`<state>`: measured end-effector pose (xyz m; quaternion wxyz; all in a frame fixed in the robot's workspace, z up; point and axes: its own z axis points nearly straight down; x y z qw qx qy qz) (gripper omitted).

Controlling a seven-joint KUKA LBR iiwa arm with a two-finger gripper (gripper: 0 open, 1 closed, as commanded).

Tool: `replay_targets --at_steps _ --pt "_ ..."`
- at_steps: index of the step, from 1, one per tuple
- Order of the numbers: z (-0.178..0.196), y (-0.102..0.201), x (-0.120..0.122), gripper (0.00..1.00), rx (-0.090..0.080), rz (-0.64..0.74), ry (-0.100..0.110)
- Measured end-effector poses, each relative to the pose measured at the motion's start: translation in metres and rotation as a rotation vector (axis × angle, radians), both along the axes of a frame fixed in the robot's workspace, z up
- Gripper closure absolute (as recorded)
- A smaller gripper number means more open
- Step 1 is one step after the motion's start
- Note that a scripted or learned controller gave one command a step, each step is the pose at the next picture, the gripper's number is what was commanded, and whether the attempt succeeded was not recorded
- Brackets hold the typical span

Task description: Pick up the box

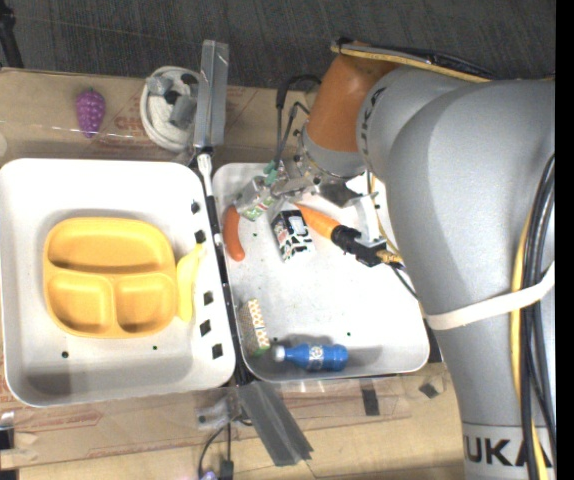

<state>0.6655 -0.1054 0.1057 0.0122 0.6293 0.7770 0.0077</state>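
The box (pixel 290 234) is small, black and white, and lies tilted in the upper middle of the right bin (pixel 387 338). My gripper (pixel 271 191) hangs over the bin's top left corner, just above and to the left of the box, with the grey arm reaching in from the right. An orange carrot-like piece (pixel 319 222) lies against the box's right side. Nothing shows held in the gripper.
A red-orange sausage shape (pixel 233 232) lies along the right bin's left wall. A blue bottle (pixel 310 355) and a tan wafer (pixel 255 325) rest near its front. The left bin (pixel 27 368) holds a yellow divided tray (pixel 112 273). A purple toy (pixel 90 111) and a white roll (pixel 170 106) sit behind it.
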Motion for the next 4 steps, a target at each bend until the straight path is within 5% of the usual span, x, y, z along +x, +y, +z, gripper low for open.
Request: replay_targets --at_steps 1,2,3,4 --pt "0.0 0.006 0.001 0.0 0.008 -0.322 -0.005" --pt "0.01 0.007 0.001 1.0 0.007 -0.313 -0.003" --pt "0.002 0.013 -0.014 1.0 0.001 -0.139 -0.006" --pt "0.118 0.049 -0.009 1.0 0.006 -0.28 0.034"
